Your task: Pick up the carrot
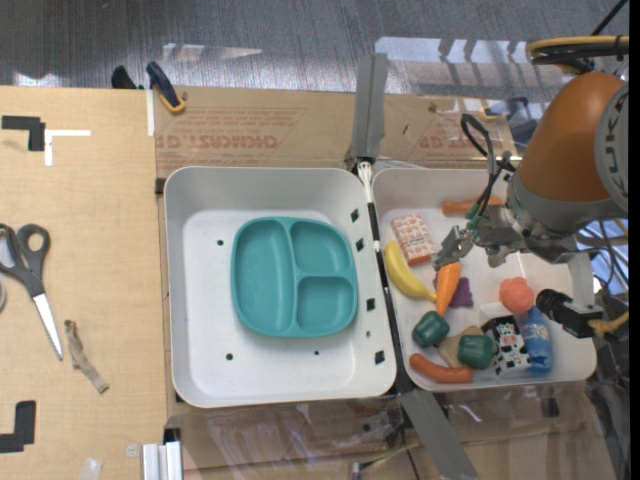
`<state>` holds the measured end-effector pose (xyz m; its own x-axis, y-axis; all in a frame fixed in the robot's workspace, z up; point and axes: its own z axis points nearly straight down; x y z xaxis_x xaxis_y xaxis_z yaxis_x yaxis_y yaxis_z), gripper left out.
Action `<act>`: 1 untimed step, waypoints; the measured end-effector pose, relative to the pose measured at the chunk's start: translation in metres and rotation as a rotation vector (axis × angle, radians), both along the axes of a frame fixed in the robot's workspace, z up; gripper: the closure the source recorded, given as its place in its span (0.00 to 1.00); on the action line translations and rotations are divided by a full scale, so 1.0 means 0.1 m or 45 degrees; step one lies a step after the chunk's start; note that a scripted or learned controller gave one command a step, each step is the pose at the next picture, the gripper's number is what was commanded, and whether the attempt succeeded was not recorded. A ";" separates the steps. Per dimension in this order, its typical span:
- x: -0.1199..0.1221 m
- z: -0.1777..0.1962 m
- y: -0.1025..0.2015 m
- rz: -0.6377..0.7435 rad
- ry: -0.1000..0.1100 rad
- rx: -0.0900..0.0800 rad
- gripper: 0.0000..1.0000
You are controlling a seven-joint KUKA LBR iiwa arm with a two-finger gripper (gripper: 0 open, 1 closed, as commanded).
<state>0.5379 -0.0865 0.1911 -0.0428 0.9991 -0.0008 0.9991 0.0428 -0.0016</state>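
Observation:
The carrot is a short orange taper in the right bin, hanging tilted with its tip pointing down toward the banana's end. Its upper end sits between the dark fingers of my gripper, which is shut on it. The gripper comes in from the right, under the grey and orange arm. The carrot's lower tip overlaps the banana and lies next to a purple eggplant.
A teal divided plate lies in the left bin. The right bin also holds a wafer block, an orange ball, two green peppers, a sausage, a cow-print carton and a blue bottle.

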 end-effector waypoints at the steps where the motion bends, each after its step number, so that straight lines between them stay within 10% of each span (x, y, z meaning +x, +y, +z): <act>1: 0.07 -1.00 -0.20 0.071 0.000 0.001 0.00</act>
<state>0.5446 -0.1068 0.0915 -0.0988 0.9951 -0.0001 0.9951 0.0988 -0.0014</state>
